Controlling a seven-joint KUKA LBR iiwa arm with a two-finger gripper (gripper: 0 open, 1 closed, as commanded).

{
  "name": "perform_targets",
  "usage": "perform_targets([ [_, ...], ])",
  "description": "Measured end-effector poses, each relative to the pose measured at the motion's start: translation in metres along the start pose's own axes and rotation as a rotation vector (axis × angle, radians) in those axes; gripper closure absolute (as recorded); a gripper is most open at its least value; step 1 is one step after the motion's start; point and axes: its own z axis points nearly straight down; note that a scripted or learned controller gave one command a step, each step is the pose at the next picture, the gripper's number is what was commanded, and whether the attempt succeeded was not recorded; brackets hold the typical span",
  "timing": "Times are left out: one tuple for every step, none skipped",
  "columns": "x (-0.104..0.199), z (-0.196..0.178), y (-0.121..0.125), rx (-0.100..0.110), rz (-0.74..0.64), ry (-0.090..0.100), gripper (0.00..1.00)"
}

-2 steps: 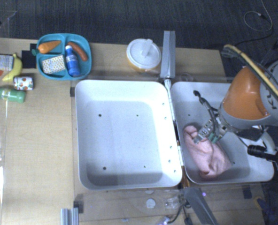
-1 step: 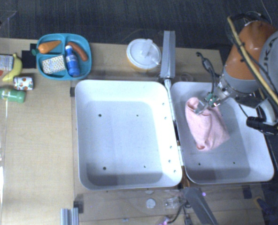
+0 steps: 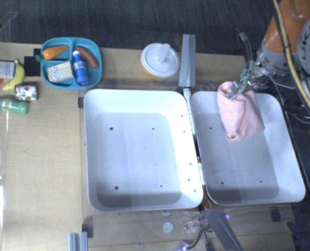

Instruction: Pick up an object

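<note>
A pink cloth (image 3: 240,116) hangs in the upper right of the frame, over the upper part of the right bin (image 3: 259,184). Its top corner is bunched and pinched between the fingers of the pincer (image 3: 237,89), so the pincer is clenched on the cloth. The rest of the cloth droops down and slightly rightward from that point in a long fold, with its lower end over the white floor of the bin. Whether that lower end touches the floor or hangs just clear of it cannot be told.

The arm (image 3: 294,25) comes in from the upper right corner, its orange band showing above the grey wrist, with cables running down beside it along the right edge.

The left bin (image 3: 139,192) lies just beside the right one, the two rims meeting along the middle of the frame. A grey metal bar (image 3: 187,61) stands above the seam between them.

On the wooden surface (image 3: 34,166), just above the left bin, sits a round white lidded container with a yellow base (image 3: 160,60). Farther left, in the upper left, is a blue divided tray (image 3: 71,63) holding toy food, including an orange carrot-like piece and a small blue bottle. At the far left edge lie a yellow banana (image 3: 14,76), a small can (image 3: 26,92) and a green bottle (image 3: 9,105) on its side.
</note>
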Motion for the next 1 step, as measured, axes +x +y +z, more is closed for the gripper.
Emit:
perform_targets([
  [-0.0101, 0.0464, 0.0036, 0.003, 0.054, 0.001, 1.00],
])
